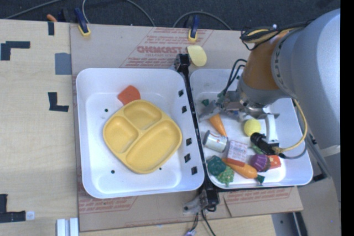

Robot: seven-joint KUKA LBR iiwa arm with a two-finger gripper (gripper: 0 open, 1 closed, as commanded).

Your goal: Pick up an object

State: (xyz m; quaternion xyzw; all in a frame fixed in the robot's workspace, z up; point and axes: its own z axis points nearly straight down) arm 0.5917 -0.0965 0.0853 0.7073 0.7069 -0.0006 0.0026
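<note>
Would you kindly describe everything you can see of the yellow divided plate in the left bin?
The yellow plate looks like smooth plastic, roughly oval with rounded corners, moulded into three sections: two small ones on its far side and one long one on the near side. All three look empty. It lies flat, turned at a slant, on the floor of the left bin. An orange piece sits against its far edge.

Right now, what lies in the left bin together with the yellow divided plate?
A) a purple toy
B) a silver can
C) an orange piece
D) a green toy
C: an orange piece lies just beyond the yellow divided plate in the left bin.
</note>
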